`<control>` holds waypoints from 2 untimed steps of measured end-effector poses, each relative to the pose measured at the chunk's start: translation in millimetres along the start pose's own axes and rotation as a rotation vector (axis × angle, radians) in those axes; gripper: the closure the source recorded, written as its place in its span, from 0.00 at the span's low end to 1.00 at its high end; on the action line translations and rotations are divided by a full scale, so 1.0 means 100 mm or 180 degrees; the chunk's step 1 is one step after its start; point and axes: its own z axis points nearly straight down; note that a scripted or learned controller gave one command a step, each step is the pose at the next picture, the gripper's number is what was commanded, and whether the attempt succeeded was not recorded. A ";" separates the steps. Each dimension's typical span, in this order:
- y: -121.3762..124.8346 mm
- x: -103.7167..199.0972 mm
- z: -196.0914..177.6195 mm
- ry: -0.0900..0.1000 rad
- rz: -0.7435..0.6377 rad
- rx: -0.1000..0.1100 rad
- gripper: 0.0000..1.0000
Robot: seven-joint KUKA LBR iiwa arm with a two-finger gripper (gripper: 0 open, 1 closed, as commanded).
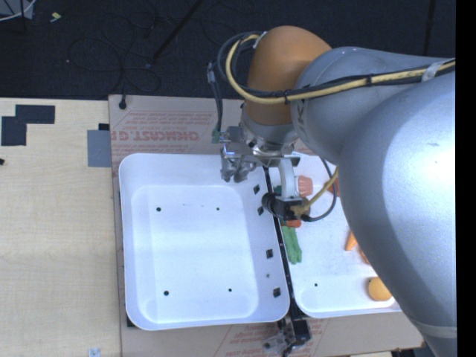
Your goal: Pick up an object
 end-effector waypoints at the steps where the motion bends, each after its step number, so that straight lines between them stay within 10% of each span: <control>1: 0.00 0.14 -0.06 0.0003 0.0012 0.0001 1.00; 2: 0.00 0.44 0.00 0.0001 0.0009 0.0001 1.00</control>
